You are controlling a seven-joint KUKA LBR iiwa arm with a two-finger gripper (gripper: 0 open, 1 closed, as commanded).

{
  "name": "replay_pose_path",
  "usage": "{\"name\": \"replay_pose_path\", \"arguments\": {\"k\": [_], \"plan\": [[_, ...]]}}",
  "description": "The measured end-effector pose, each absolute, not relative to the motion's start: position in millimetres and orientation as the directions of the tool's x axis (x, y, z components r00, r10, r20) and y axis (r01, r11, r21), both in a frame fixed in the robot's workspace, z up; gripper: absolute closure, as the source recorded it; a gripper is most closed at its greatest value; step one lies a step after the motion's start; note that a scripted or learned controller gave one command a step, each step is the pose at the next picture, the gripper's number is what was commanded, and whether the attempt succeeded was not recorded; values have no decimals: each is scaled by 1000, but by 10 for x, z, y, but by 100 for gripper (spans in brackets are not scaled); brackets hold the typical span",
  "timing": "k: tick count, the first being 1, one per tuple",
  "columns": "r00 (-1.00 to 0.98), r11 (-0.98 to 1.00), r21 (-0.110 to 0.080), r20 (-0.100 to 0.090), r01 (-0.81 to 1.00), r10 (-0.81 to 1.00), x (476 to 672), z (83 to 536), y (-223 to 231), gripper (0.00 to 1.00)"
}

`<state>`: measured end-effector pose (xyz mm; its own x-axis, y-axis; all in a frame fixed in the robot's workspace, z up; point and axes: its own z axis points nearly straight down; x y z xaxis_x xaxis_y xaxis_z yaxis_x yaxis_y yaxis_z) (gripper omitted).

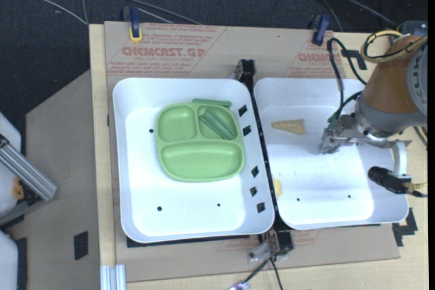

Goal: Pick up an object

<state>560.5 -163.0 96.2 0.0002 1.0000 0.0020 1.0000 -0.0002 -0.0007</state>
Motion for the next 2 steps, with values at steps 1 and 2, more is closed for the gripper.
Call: {"name": "replay_pose_path", "arguments": {"k": [1,2], "plan": [[-2,2,7,-2,1000,1000,5666,1579,-1573,100],[-2,2,6,-1,1000,1000,5651,2030,-1531,100]]}}
